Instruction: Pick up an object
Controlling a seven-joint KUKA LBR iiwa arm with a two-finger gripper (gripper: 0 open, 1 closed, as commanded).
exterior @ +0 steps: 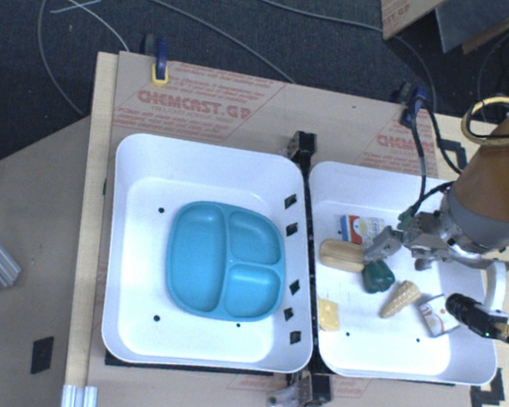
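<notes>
The gripper (386, 251) hangs over the green object (377, 278) at its 6 o'clock (presumably lining up a grab), jaws' state unclear

Bright, even overhead light washes the two shallow white plastic bins (133, 189) almost to glare, their walls losing detail. Shadows are soft and short, falling toward 6 o'clock under the rims. The dark carpet floor (41, 43) at 10 o'clock stays dim. Focus is slightly soft and grainy overall.

1 camera | fixed overhead | slanted down | both bins (128, 226)
</notes>
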